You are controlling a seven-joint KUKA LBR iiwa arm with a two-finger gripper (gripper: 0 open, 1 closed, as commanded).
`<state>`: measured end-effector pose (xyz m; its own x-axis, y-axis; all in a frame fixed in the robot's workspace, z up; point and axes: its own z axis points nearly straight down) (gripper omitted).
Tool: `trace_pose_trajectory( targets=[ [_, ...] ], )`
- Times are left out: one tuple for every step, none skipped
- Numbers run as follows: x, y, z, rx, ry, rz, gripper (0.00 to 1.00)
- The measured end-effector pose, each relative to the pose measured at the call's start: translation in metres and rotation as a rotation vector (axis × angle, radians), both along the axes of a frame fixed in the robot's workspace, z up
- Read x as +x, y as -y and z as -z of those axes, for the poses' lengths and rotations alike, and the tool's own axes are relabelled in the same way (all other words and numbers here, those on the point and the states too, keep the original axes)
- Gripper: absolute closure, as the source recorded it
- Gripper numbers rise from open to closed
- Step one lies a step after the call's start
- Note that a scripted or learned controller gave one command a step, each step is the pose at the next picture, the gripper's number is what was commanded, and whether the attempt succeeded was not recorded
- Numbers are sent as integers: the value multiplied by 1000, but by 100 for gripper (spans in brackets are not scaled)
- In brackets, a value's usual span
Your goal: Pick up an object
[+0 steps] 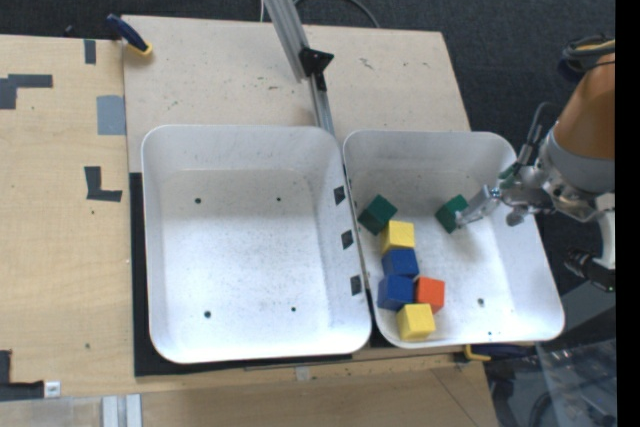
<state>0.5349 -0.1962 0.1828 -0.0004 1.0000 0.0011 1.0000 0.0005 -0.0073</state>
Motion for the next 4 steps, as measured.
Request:
trace_pose_trajectory(
  targets=[
    [8, -4, 57, 0, 1, -1, 0],
    [8, -5, 93, -1, 3, -1, 0],
    [8, -5, 82, 0, 4, -1, 100],
    [19, -3, 30, -2, 10, -1, 100]
  ],
)
